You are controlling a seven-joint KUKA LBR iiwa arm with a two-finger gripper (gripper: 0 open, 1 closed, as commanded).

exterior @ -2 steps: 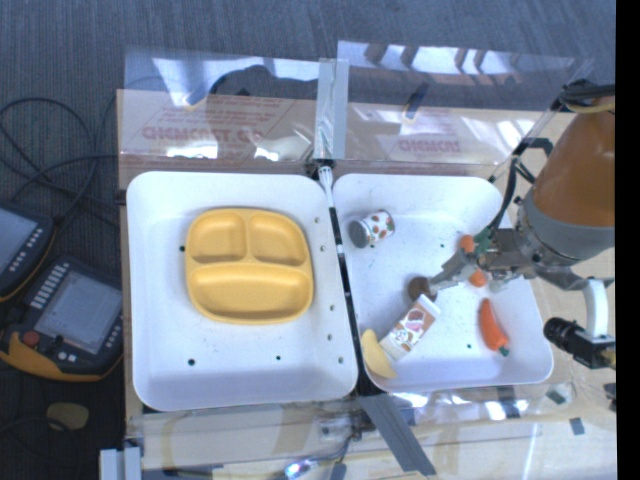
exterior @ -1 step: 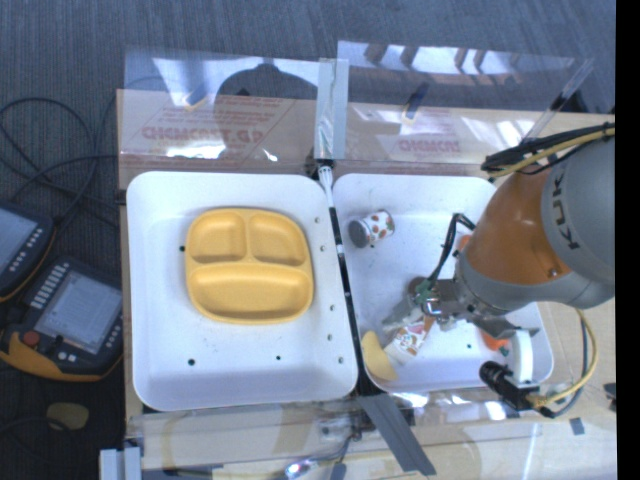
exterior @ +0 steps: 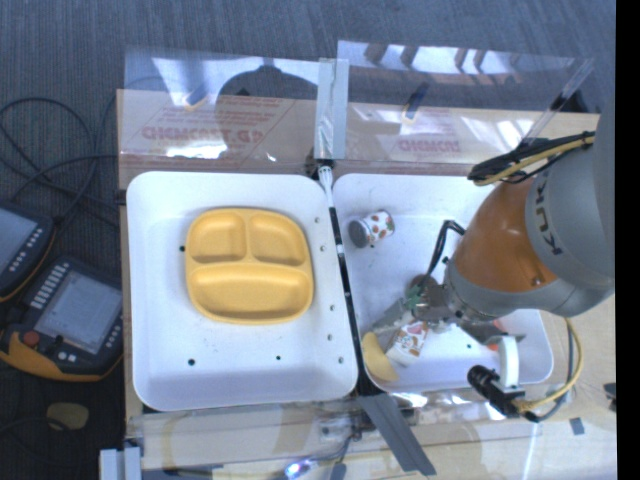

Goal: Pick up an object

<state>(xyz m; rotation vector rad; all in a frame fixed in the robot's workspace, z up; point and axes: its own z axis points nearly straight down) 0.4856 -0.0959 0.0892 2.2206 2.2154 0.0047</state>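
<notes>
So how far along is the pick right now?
Nothing looks lifted yet. The claw is down in the right bin, at a patterned cup lying on its floor; whether it grips is unclear. Left: grasping and raising it. A small cup lies untouched.

1. Note the yellow divided plate (exterior: 248, 265) in the white left bin (exterior: 150, 368).
2. Note the white cup with brown print (exterior: 372, 229) in the white right bin (exterior: 400, 193).
3. Note the orange band (exterior: 500, 243) on the grey arm (exterior: 580, 208).

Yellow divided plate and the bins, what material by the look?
Yellow divided plate: probably moulded plastic, matte to satin; uniform colour, rounded compartment ridges, only soft highlights. White bins: likely thin formed plastic, smooth and semi-gloss; rounded corners, rolled rims and faint glare. Painted metal can't be ruled out.
</notes>
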